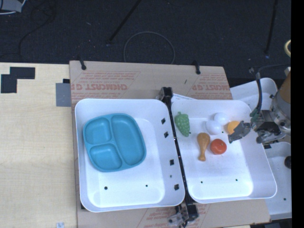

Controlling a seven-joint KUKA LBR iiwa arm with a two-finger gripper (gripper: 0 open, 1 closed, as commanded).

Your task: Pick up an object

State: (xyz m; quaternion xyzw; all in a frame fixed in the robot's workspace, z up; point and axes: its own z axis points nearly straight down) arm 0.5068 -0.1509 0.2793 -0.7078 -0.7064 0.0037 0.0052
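Observation:
The right bin (223,184) holds a green bunch of grapes (182,123), a white round object (217,123), a small orange piece (232,126), a tan drumstick (203,145) and a red tomato (218,147). My gripper (251,134) hangs over the bin's right edge, open, with nothing between its fingers. One dark fingertip (236,133) sits just below and right of the orange piece, close to the tomato. Whether it touches the orange piece I cannot tell.
In the left bin (123,194) lies a blue divided plate (114,141). A black divider (173,146) runs between the bins. Both bins rest on a cardboard sheet (142,82), and white bench parts (280,160) lie at the right.

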